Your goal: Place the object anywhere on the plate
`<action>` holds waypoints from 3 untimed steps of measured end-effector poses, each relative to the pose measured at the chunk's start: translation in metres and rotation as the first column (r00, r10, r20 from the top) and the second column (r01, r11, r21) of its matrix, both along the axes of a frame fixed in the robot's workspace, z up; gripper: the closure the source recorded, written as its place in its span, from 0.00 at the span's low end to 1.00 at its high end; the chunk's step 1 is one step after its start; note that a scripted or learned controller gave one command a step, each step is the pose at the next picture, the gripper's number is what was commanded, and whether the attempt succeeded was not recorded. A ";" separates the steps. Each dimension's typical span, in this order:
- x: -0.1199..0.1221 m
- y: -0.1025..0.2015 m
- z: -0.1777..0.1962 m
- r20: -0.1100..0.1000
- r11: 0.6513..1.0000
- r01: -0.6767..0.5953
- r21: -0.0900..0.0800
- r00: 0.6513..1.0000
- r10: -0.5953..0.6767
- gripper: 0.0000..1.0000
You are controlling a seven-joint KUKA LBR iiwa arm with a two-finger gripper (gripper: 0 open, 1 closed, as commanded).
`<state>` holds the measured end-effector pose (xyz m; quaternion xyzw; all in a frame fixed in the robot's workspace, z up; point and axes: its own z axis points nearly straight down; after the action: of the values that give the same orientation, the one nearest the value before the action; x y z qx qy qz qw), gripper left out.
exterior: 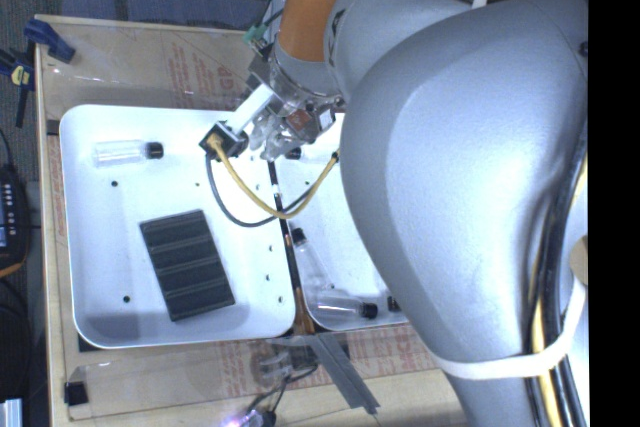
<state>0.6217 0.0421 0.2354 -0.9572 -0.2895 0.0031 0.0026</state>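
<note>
Bench (150, 45) carries two white bins; left bin (80, 215) holds a ribbed dark plate (187, 265) and clear vial (127, 152). Jaws (262, 137) above its right edge.

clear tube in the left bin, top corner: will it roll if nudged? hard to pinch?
The tube looks round and lies on its side on the flat bin floor, so it probably rolls when nudged sideways. Its clear, glossy wall suggests smooth plastic, likely slippery to pinch. It seems hollow, so probably light.
</note>
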 end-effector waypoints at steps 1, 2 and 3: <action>-0.088 0.061 -0.100 -0.002 0.999 0.036 -0.004 0.999 -0.036 1.00; -0.030 0.144 -0.145 0.002 0.996 0.090 -0.004 0.996 -0.090 1.00; -0.039 0.050 -0.044 0.005 0.976 0.218 -0.003 0.976 -0.218 1.00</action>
<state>0.5822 0.0920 0.1919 -0.9832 -0.1826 0.0012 0.0006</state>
